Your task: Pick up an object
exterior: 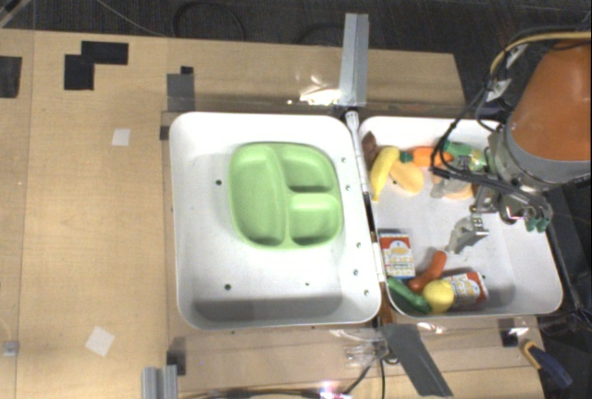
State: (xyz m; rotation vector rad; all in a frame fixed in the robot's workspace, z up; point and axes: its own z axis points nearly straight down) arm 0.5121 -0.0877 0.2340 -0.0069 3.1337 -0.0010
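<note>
While the grey KUKA arm [546, 124] hangs over the right bin [546, 281], its gripper [467, 233] hovers above bare floor, fingers apart and holding nothing. Candidate objects lie apart from it: a banana [383, 170] near the divider, and a carton [396, 255], a red can [465, 288] and a lemon [438, 295] crowded in the near corner. Closing here would likely grasp air; diving into the clutter risks nudging neighbours instead. The green tray [282, 193] sits in the left bin [199, 203].

The grey arm [546, 124] is reaching in from the right, its orange band uppermost. The two-finger gripper [468, 233] is pointing down and leftward, hanging with nothing between its fingers.
</note>
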